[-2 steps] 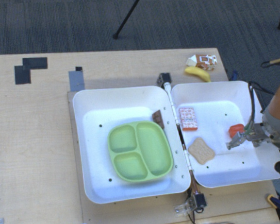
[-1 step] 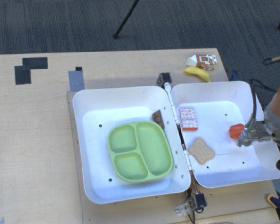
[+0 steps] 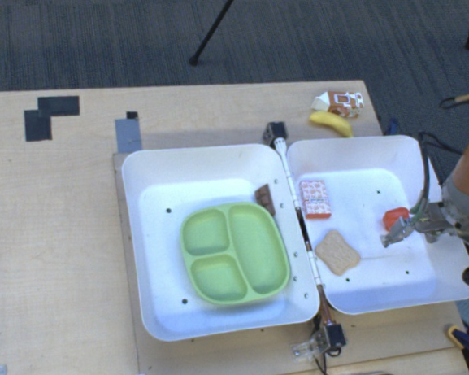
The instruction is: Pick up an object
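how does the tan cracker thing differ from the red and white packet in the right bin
The tan cracker is plain beige with no print; the red and white packet carries a patterned label. The cracker lies turned at a slant, nearer the bin's front; the packet lies about square to the divider, farther back. The cracker looks squarish, the packet more oblong. Both lie flat on the right bin floor, near its left side, apart from each other.

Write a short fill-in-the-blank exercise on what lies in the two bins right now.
1. The green divided plate lies in the ____ bin.
2. The plate has ____ compartments.
3. The gripper is beside a small ____ object in the right bin.
4. The tan cracker-like piece lies in the same bin as the ____-and-white packet.

Missing words: left; three; red; red
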`<state>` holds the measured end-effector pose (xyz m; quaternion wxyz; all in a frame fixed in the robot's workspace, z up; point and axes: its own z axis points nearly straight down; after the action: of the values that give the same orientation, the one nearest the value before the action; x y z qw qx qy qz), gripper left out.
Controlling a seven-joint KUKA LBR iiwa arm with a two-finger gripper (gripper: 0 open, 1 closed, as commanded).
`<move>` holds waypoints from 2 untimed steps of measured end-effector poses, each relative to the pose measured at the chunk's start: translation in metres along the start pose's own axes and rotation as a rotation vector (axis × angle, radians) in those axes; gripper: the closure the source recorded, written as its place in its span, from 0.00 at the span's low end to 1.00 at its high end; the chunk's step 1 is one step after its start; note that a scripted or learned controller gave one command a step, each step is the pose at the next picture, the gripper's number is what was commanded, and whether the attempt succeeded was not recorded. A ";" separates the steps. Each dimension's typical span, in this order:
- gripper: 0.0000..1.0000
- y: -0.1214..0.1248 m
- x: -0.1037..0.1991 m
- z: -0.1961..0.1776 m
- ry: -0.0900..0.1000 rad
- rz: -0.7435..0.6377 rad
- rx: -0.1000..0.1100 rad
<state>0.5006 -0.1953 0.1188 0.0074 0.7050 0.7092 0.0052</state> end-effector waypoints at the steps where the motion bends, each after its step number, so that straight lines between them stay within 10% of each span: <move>1: 0.00 -0.013 0.008 -0.002 0.004 0.005 0.016; 2: 0.00 -0.013 -0.011 -0.025 0.002 0.005 0.015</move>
<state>0.4874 -0.2063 0.1435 0.0014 0.7069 0.7073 0.0007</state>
